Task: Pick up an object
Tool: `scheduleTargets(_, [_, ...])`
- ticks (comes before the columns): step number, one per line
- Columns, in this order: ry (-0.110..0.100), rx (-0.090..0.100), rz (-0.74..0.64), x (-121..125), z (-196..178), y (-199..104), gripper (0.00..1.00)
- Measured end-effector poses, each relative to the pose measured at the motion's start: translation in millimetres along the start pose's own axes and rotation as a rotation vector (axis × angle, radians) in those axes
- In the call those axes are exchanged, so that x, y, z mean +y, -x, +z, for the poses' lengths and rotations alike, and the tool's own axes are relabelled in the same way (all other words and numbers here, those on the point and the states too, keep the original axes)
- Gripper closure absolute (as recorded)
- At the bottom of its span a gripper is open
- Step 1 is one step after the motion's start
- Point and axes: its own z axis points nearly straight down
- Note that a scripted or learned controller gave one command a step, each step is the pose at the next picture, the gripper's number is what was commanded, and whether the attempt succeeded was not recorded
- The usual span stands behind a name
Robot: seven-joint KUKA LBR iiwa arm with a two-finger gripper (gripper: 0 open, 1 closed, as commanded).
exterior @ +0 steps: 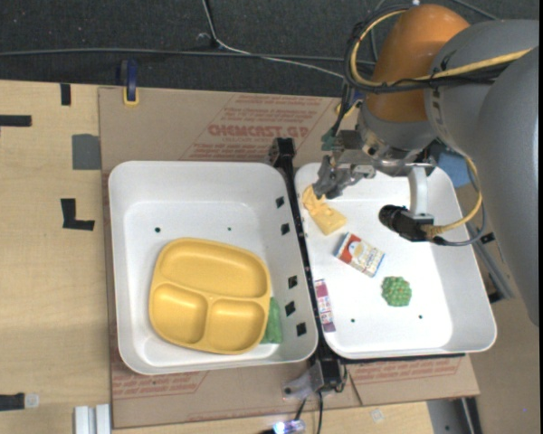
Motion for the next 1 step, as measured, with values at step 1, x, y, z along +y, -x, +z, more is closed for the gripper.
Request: scheduleTargets(1, [0.002,0.000,0.000,-2.9,-9.0,-55.6,1.00])
